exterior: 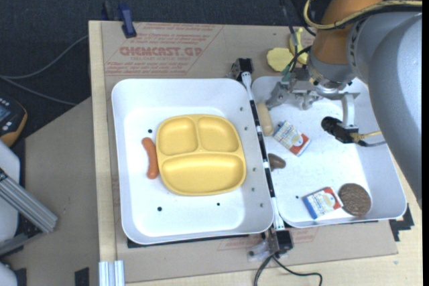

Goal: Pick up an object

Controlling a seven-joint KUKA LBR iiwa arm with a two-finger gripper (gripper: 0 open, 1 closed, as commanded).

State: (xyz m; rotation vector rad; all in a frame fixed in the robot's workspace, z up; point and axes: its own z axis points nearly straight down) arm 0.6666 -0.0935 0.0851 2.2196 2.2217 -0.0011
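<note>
The grey two-finger gripper (pixel 299 94) hangs over the right white bin's (pixel 375 164) far corner; its fingers are hidden under the wrist, so their opening cannot be told. Near it lie a small white, orange and blue packet (pixel 290 137), a blue-and-white carton (pixel 322 201) touching a round brown disc (pixel 354 198), and a brown lump (pixel 275 161). The left white bin (pixel 131 144) holds a yellow divided plastic tray (pixel 200 154) with an orange sausage-shaped toy (pixel 151 157) just beside it.
</note>
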